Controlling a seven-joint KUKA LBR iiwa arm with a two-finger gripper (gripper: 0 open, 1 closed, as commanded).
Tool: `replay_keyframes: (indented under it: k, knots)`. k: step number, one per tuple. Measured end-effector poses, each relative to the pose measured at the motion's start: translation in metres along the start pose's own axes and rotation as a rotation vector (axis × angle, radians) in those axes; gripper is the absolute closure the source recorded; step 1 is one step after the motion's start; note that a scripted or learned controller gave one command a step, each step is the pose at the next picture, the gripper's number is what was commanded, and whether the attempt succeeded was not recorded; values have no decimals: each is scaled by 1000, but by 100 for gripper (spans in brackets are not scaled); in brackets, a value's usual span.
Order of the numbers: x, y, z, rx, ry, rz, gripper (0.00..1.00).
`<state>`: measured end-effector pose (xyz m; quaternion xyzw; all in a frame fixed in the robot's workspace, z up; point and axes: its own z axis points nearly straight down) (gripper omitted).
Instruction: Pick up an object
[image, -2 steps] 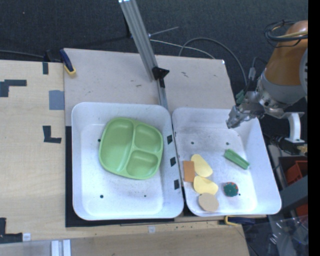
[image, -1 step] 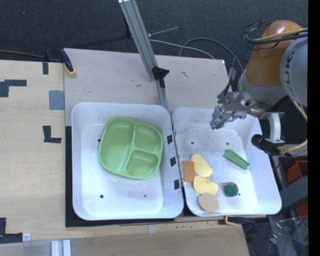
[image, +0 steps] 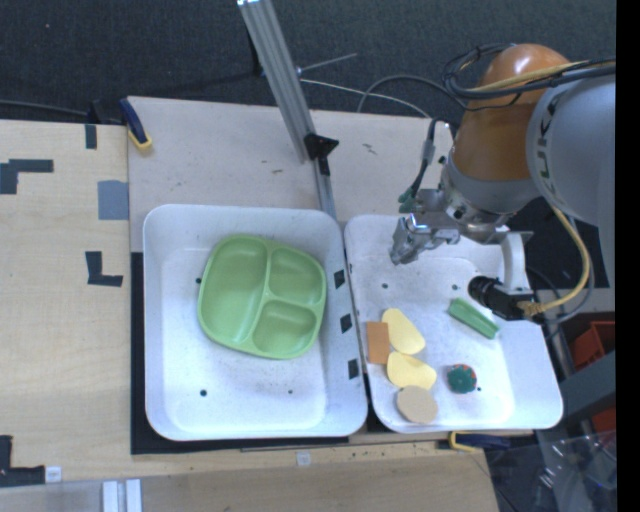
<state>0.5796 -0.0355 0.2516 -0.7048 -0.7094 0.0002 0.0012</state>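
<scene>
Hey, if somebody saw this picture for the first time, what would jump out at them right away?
Most likely the big green divided plate lying alone in the left bin. Next, the grey arm with its orange band reaching in from the right, its gripper over the far end of the right bin. Then the small cluster of yellow, orange and tan pieces near that bin's front left.

I see the wooden tabletop (image: 60, 300) carrying two white bins: left bin (image: 160, 400), right bin (image: 530, 390), touching side by side.

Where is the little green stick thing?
The green stick lies in the right bin, toward its right side, just below the black part of the arm and up-right of the round teal piece.
</scene>
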Motion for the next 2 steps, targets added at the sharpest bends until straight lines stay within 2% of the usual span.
replay_keyframes:
  k: [2]
  knots:
    - [105,11,20,0,-1,0,100]
